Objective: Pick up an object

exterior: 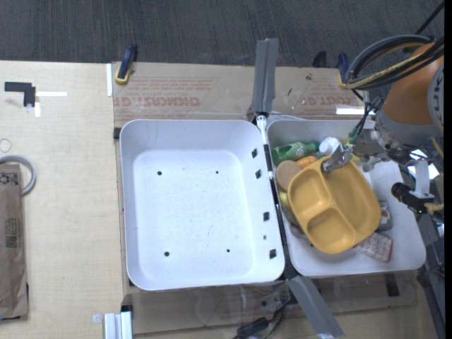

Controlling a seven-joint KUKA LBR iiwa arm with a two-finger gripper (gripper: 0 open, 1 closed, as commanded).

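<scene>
Orange band (pixel 417 94) of my arm rides highest, over the far right corner of the right bin (pixel 353 268), with black and yellow cables (pixel 385 55) looping above it. Down below, my gripper (pixel 337 159) sits right at the far rim of the yellow divided plate (pixel 332 203), metal touching plastic. Whether it is open or clamped on that rim, I cannot tell from up here.

The plate lies tilted in the middle of the right bin, resting on top of the other clutter. Just beyond its far edge: a green bottle (pixel 296 149) lying on its side, a small white piece (pixel 328 145) beside it, and a bit of orange (pixel 307 162) peeking out between them and the plate. A tan round thing (pixel 285 174) is tucked at the plate's left, against the bin wall. A pinkish printed packet (pixel 376 246) pokes out under the plate's near right corner.

Further out, the left bin (pixel 127 203) sits alongside, touching the right one. Cardboard (pixel 183 94) lies behind both, with a blue clamp (pixel 127 62) at its left corner. Far left on the bench, a brown paper bag (pixel 10 246).
</scene>
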